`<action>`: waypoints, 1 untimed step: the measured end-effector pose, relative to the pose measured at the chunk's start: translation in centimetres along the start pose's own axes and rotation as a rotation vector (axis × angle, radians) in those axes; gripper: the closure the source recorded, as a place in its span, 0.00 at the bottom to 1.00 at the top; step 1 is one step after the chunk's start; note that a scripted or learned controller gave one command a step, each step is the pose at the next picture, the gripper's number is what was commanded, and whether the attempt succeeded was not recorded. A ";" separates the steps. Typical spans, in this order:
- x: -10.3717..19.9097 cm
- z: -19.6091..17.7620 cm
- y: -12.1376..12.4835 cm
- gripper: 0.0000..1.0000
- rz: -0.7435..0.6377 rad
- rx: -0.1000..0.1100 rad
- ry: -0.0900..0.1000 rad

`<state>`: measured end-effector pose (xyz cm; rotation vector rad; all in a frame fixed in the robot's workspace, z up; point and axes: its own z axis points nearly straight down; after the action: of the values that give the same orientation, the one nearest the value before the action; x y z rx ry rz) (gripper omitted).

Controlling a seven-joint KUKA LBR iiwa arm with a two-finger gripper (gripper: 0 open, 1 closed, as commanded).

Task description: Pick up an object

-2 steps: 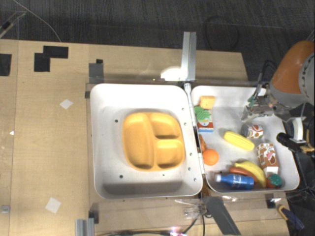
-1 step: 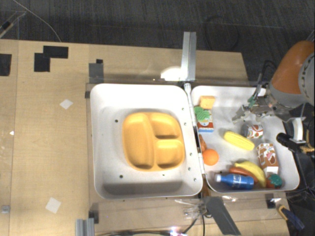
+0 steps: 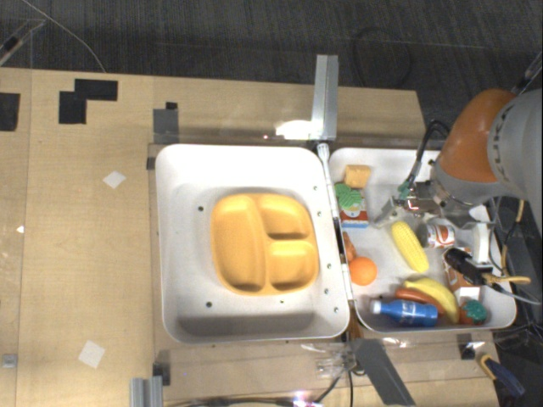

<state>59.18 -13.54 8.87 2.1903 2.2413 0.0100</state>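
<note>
Two white bins are seen side by side on a wooden bench (image 3: 76, 253). The left bin (image 3: 182, 253), at frame centre, is occupied by a yellow divided tray (image 3: 261, 240) w/ three compartments, lying flat.

The right bin (image 3: 382, 164), at frame right, is packed w/ small items. A tan block (image 3: 358, 175) is seen at its upper left, w/ a green-and-red carton (image 3: 350, 204) just below it. An orange ball (image 3: 363, 270) is located lower, near the bin's left wall. A corn cob (image 3: 409, 244) is laid at a slant mid-bin. A banana (image 3: 433, 292) and a blue bottle (image 3: 405, 312) are lying along the bottom edge, touching or nearly so. A small can (image 3: 439, 234) is seen right of the corn, partly hidden.

The arm (image 3: 492, 147) is entered from the right edge, orange band visible at upper right. The gripper (image 3: 411, 200) is positioned over the right bin, just above the upper end of the corn cob. Finger state can't be told from this view; nothing is visibly held between them. Contact w/ corn can't be confirmed.

A metal post (image 3: 326, 96) is stood upright betw. the bins at the top.
</note>
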 end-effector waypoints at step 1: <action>-1.2 0.0 1.2 0.00 -0.403 -0.001 -0.001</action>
<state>60.41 -14.73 8.85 1.6957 2.6319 0.0072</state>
